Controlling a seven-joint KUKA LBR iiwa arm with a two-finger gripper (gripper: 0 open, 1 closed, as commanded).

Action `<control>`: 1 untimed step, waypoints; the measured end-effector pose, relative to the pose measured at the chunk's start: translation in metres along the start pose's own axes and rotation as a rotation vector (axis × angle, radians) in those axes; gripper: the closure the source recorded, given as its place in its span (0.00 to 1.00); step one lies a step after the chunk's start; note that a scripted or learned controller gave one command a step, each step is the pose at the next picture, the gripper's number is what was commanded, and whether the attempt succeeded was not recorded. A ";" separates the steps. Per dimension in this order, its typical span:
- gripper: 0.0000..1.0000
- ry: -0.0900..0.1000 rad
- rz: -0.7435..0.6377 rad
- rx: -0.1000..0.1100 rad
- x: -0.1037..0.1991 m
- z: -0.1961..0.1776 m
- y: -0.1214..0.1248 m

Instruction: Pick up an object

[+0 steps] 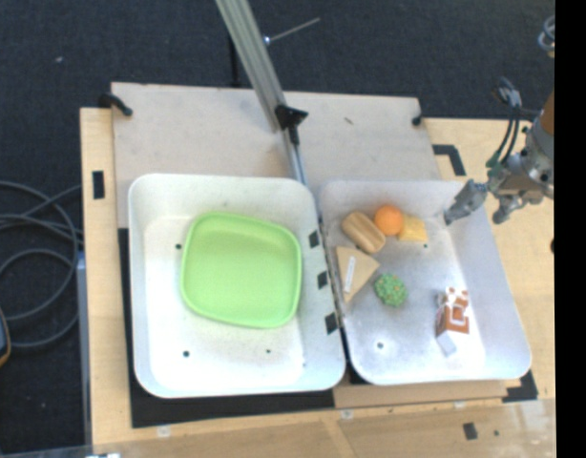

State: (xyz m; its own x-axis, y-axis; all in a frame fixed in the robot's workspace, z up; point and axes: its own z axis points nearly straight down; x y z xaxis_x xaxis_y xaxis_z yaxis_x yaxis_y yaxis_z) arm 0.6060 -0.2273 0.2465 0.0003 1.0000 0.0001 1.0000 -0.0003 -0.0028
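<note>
The gripper (pixel 484 200) is hanging over the right bin's (pixel 493 284) upper right rim with its fingers spread and grasping nothing; no object is being lifted, so the whole pick is left, with the orange (pixel 389 219), bread roll (pixel 363 232) and broccoli (pixel 391 290) lying in that bin

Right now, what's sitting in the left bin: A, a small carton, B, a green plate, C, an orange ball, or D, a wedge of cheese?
B: the green plate lies alone in the left bin, while the orange ball, the small carton and the cheese wedge all lie in the right bin.
</note>
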 end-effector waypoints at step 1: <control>0.00 0.001 -0.001 0.001 0.002 0.056 0.009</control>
State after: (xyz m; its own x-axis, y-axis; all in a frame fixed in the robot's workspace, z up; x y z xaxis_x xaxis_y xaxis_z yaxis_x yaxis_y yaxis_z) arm 0.6144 -0.2257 0.1901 -0.0002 1.0000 0.0007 1.0000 0.0002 -0.0042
